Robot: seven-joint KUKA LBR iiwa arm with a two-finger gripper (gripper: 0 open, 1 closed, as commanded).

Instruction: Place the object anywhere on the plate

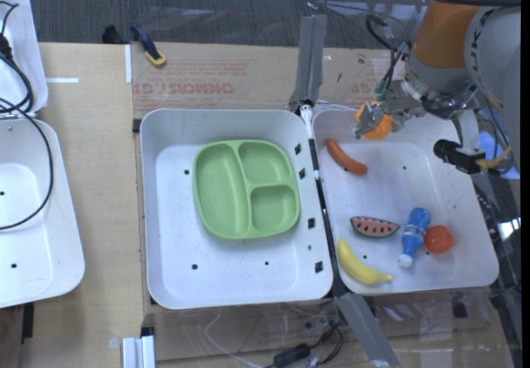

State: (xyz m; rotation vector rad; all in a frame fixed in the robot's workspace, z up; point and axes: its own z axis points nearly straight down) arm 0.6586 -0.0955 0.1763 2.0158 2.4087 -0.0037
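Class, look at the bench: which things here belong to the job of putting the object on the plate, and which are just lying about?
Part of the job:
green divided plate in the left bin
gripper
small orange object at its tip, over the right bin; a real grasp cannot be told

Lying about:
sausage
watermelon slice
banana
blue bottle
red ball

The hand (374,119) is small and blurred at the right bin's (464,217) far rim; an orange object (377,126) sits at its tip, but its fingers cannot be made out. The arm (464,18) is cut off by the top and right edges. A white tub (33,217) at left runs off the picture's edge.
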